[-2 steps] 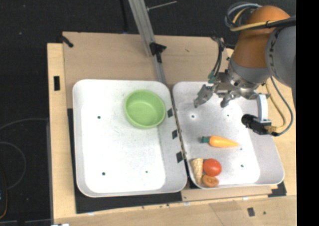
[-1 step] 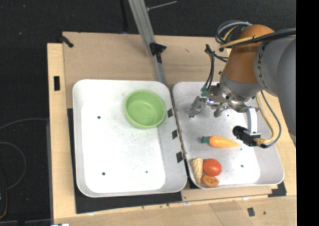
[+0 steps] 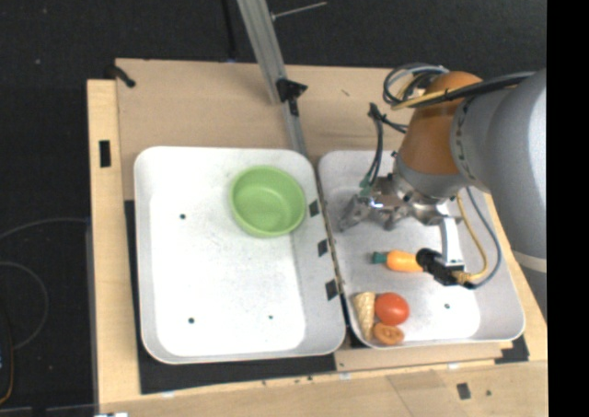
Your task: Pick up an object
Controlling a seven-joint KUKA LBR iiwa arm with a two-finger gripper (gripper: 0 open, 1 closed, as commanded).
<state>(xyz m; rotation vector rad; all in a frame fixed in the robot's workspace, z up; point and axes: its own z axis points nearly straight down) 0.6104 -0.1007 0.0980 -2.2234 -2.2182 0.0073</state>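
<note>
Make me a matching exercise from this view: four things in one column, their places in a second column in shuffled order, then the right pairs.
Things:
1. green bowl
2. toy carrot
3. red tomato
4. claw

Places:
A. near the right bin's front edge, beside a pale wedge-shaped piece
B. over the right bin's left side, close to the wall between the bins
C. in the left bin, toward its back right corner
D. around the middle of the right bin, lying on its side

Pairs: 1-C, 2-D, 3-A, 4-B
</note>
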